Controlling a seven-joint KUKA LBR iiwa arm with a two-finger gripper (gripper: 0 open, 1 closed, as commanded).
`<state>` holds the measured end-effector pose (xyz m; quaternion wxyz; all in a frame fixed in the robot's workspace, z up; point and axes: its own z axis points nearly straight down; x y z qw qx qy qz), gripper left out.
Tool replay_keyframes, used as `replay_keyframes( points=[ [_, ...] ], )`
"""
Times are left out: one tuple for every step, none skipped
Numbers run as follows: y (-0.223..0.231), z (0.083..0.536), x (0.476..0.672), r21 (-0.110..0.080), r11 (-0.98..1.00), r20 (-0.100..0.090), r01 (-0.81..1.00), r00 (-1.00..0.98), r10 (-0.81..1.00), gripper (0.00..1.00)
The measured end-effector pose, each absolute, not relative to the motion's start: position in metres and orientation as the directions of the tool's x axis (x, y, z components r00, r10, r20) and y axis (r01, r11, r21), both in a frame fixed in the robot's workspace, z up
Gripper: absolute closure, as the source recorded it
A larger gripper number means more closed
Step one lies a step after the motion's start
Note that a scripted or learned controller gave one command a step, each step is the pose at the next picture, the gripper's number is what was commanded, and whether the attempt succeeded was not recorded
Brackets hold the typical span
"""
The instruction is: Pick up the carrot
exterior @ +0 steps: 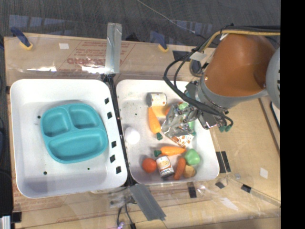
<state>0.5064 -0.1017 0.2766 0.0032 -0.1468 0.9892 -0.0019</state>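
The grey arm with its orange band (238, 63) reached in from the upper right of the frame, and its hand (178, 120) hung low over the right part of the right white bin (125, 109). The metal of the hand blended with the clutter under it, so whether its fingers were apart or together could not be told, and nothing could be seen held.

Several carrot-like pieces lay in that bin. The long orange carrot with a green tip (154, 120) lay near the bin's middle, pointing toward the bottom of the frame, just left of the hand. A second orange carrot (172, 150) lay crosswise below the hand, and a darker orange-red one (180, 167) leaned at a slant near the bin's lower edge.

Around them sat a small grey-and-cream can (156, 98) at the upper middle, a round red tomato (149, 164) at the lower left, a small jar with an orange label (164, 166) just right of the tomato, and a green apple (192, 156) at the lower right.

The left white bin (19, 128) held a teal plastic plate with 3 compartments (74, 132). Both bins rested on a tan surface (248, 147).
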Motion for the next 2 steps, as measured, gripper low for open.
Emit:
replay_keyframes(
  points=[
    [-0.124,0.318,0.566,-0.003,0.986,-0.005,-0.165,-0.986,-0.165,1.00],
    [-0.213,0.321,0.529,-0.002,0.914,0.000,-0.407,-0.914,-0.407,1.00]
  ],
)
